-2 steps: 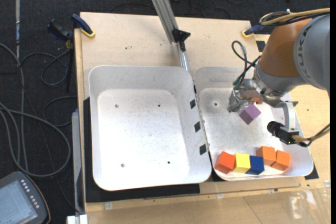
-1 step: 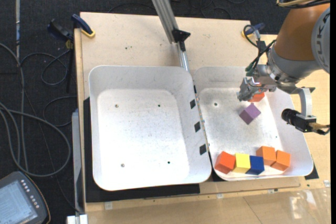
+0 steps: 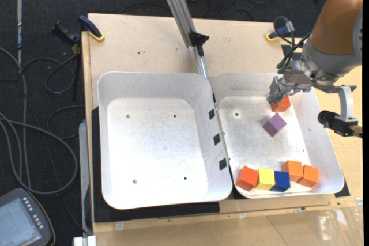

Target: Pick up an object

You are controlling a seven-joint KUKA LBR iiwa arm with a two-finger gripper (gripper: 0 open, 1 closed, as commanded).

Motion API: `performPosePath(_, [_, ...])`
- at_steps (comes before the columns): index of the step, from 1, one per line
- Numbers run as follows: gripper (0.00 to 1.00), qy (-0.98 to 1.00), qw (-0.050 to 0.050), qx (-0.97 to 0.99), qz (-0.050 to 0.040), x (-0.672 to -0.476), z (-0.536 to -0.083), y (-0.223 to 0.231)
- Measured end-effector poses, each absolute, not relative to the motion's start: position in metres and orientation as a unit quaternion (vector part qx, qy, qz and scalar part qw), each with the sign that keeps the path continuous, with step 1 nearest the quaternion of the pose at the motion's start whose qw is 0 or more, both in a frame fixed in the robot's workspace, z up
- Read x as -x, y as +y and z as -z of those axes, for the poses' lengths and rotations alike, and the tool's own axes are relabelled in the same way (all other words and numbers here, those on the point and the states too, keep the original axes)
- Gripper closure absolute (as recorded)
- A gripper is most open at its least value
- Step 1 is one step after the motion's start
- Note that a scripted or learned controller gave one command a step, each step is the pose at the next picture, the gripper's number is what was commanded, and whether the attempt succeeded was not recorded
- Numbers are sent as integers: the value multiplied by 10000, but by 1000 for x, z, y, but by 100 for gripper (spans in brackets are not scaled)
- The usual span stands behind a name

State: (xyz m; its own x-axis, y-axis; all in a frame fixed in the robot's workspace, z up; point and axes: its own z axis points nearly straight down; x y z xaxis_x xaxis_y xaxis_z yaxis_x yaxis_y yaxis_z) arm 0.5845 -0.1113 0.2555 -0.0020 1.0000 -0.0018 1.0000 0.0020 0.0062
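The gripper (image 3: 281,95) is sitting over an orange block (image 3: 281,104) in the right bin (image 3: 323,141), its grip impossible to tell, so the block is risking slipping free during lifting.

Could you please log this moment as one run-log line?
gripper over orange block, right bin | grasp unconfirmed | purple block nearby

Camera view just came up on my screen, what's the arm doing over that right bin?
The grey KUKA arm's end effector is low over the far part of the right shallow white bin, right at a small orange cube; whether it grips the cube cannot be told. A loose purple cube lies just nearer in that bin. Along the near wall sit more blocks: an orange one, a yellow one, a blue one and two more orange ones.
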Motion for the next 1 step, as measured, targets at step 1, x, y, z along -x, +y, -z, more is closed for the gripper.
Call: performPosePath(1, [100, 7102, -4, -7040, -8, -590, -250, -51])
